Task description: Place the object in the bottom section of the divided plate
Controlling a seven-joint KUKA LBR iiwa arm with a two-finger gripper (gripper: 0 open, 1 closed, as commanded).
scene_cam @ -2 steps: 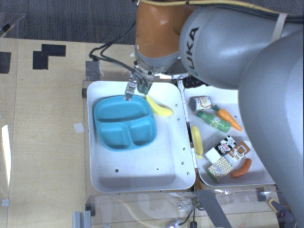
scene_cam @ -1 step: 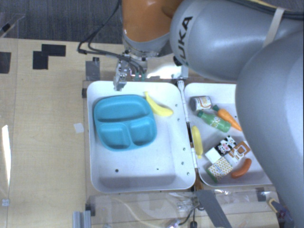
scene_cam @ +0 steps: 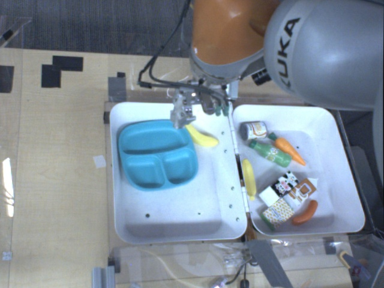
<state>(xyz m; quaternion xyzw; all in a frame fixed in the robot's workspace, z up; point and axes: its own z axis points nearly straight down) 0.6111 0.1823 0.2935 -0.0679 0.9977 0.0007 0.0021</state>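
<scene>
**Banana at the plate's edge, not yet in its section**

Though the yellow banana (scene_cam: pixel 202 137) lies in the left bin (scene_cam: pixel 138 227) beside the blue divided plate (scene_cam: pixel 157 154), its long axis slants from upper left to lower right. You cannot tell whether the gripper (scene_cam: pixel 182 114) above grips it.

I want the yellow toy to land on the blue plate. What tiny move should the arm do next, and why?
Probably shift the gripper toward the camera view's lower left, over the blue plate. The yellow banana-like piece lies just under the gripper, off the plate's right edge on the left bin floor; whether it is gripped is unclear. The two small bottom sections sit at the plate's near side.
</scene>
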